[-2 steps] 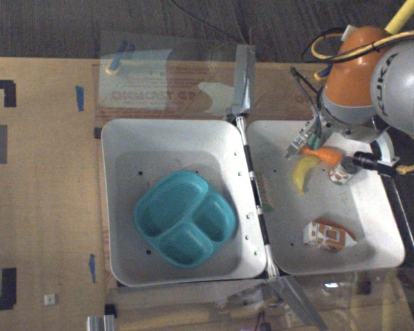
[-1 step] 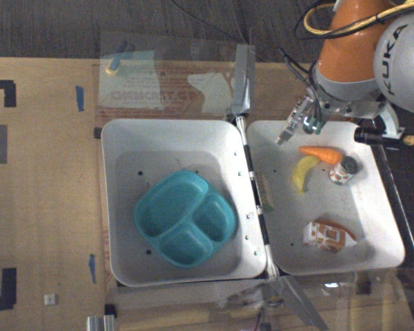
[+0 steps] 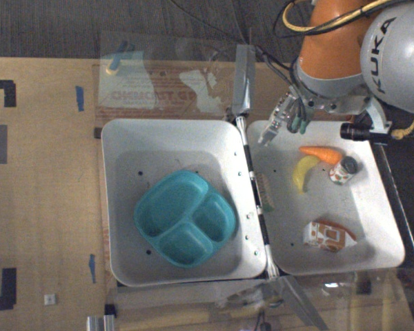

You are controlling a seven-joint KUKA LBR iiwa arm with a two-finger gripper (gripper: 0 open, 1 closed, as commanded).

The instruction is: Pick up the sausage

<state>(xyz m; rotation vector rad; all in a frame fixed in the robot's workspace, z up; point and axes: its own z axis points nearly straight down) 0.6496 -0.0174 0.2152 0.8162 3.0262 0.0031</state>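
I keep the jaws point(image 3: 270, 131), slightly open and empty, above the right bin point(image 3: 383, 254); I should travel past the banana point(image 3: 302, 173) and come down over the sausage point(image 3: 329, 235).

End effector point(image 3: 281, 124) hangs tilted (arm bent).

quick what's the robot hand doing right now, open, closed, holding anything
Two-finger hand: open or closed cannot be told; it hangs over the right white bin's upper left corner.

Lighting: even, moderately bright, from overhead. Shadows: soft, faint beside the tray point(image 3: 185, 218). Glare: pale reflections lay on the clear sheet point(image 3: 169, 81) behind the bins point(image 3: 117, 143). Sharpness: soft throughout; print on small items was unreadable. Colour: slightly washed.
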